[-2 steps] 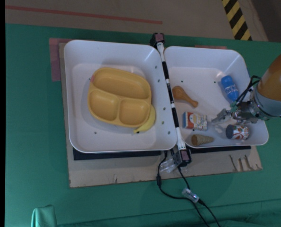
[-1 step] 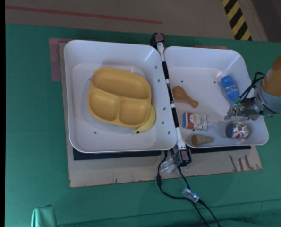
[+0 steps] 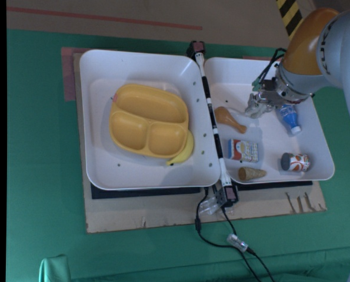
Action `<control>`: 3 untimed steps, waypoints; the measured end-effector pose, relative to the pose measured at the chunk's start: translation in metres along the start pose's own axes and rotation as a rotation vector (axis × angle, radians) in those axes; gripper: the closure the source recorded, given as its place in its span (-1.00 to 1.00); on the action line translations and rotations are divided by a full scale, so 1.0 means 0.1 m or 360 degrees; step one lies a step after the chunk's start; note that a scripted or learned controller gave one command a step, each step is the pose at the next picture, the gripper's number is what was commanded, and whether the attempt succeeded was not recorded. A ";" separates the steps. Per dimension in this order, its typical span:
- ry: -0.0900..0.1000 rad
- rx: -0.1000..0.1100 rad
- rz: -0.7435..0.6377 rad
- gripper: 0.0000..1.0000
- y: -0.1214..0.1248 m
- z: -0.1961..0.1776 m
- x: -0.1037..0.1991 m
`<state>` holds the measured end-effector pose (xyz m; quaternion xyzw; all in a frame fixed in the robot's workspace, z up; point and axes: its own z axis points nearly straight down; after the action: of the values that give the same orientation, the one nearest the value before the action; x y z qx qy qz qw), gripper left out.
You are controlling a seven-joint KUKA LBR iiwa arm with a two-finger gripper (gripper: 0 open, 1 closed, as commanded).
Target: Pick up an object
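Tool (image 3: 256,106), finger state unclear, hovers just right of the drumstick (image 3: 230,119) in the right bin (image 3: 322,157).

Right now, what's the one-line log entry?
phase: reaching | pincer: over right bin, between drumstick and bottle | held: nothing visible

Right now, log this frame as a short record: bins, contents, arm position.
left bin: yellow divided tray, banana at the tray's near-right edge
right bin: toy drumstick, blue bottle, small carton, can, ice cream cone
gripper: over right bin, between drumstick and bottle
held: nothing seen
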<state>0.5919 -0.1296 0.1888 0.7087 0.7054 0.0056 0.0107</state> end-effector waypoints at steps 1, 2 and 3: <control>0.0001 0.0004 -0.0001 -1.00 -0.01 0.01 0.00; 0.0001 0.0004 -0.0001 -1.00 -0.01 0.01 0.00; -0.0007 0.0003 0.0005 -1.00 -0.24 0.00 0.09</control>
<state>0.5676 -0.1201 0.1879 0.7098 0.7043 0.0035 0.0115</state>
